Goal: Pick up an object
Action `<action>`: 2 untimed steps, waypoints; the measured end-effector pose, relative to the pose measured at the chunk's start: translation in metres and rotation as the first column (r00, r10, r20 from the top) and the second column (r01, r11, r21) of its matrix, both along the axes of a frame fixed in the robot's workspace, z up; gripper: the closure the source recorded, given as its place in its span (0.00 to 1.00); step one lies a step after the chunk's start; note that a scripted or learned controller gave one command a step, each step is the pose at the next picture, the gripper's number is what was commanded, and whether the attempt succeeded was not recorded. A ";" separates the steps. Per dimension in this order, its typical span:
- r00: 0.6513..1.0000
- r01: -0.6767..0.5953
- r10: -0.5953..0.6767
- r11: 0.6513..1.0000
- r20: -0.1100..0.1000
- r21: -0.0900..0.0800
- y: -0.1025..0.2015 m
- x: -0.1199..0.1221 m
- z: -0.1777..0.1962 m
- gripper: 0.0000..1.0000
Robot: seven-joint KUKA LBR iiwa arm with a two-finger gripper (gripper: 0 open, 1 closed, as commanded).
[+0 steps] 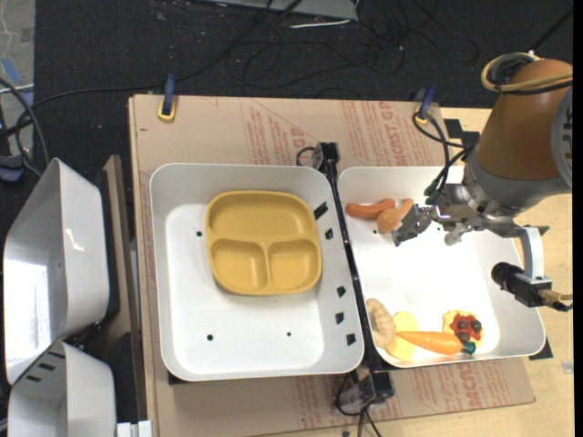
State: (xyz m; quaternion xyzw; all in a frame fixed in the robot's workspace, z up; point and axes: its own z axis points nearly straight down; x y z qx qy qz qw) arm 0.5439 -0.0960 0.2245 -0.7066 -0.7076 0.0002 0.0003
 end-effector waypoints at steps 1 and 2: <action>1.000 0.004 -0.004 1.000 -0.005 0.000 -0.008 -0.008 -0.052 0.00; 1.000 0.004 -0.004 1.000 -0.005 0.000 -0.016 -0.006 -0.100 0.00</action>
